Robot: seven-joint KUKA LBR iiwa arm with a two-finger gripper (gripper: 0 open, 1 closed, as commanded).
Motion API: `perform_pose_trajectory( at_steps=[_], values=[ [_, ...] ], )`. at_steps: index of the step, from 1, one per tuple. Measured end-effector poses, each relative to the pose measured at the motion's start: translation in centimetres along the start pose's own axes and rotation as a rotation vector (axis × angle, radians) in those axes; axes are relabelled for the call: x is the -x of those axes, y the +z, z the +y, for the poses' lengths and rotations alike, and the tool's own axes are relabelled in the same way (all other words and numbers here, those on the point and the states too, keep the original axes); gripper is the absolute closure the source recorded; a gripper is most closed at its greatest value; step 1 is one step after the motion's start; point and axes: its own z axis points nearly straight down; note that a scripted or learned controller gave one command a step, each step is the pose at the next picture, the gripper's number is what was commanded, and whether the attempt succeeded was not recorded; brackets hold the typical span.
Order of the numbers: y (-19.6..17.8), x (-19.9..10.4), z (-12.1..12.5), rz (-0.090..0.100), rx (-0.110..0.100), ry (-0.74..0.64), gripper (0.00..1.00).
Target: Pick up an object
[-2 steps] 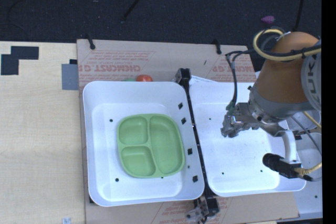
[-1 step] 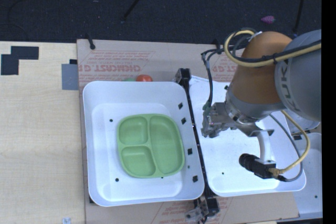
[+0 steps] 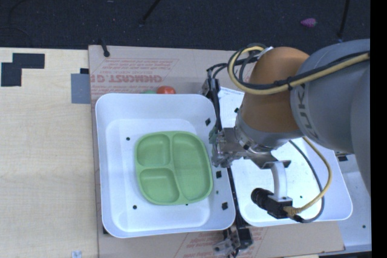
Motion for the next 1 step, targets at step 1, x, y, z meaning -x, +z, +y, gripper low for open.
perform_pose_trajectory(
  at_steps=[1],
  values=[
    [-0.43, -4.78, 0.72, -0.001, 0.002, 0.001, 1.00]
  ],
)
